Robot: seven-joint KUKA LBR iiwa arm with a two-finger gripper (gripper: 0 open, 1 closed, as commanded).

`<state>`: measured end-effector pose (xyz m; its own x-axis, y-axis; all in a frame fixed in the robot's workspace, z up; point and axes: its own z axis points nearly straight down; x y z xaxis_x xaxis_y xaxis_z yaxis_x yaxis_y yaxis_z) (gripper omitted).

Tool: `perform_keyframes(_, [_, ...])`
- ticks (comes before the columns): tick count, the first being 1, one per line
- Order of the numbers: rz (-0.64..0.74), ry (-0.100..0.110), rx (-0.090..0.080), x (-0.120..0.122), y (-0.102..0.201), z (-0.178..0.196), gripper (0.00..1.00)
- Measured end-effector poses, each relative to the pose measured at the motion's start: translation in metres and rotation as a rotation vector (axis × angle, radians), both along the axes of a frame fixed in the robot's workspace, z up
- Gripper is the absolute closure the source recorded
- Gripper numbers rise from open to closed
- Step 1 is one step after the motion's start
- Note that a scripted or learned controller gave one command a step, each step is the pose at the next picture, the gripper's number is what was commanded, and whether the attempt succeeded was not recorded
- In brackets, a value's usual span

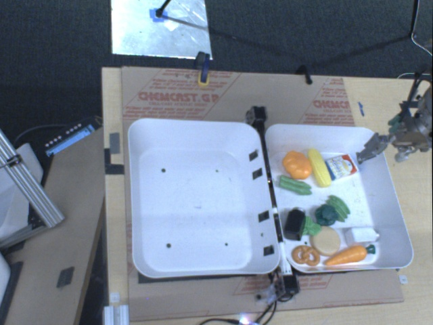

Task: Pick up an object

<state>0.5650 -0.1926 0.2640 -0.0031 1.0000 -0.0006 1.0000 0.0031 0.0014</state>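
The right bin [391,202] holds several toy foods: an orange pepper [296,164], a yellow corn cob [318,166], a white carton [340,166] with red and blue print, a green pea pod [295,185], broccoli [327,214], a black block [294,223], a tan bun [327,240], a pretzel [305,254], a carrot [346,254] and a white block [362,235]. My gripper [387,153] hangs over that bin's far right rim, just right of the carton. Its fingers are spread open with nothing between them.
The left bin [145,181] sits beside the right one, with a black clipped divider [265,188] between them. Both rest on a cardboard sheet [176,93]. A metal frame [27,188] stands at the left edge.
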Motion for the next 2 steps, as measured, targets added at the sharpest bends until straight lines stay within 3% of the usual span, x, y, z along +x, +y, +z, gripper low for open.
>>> perform_keyframes(1, [0.000,-0.004,-0.001,0.039,0.013,-0.168,0.00])
perform_keyframes(2, [0.007,-0.006,-0.007,0.087,0.077,-0.178,0.00])
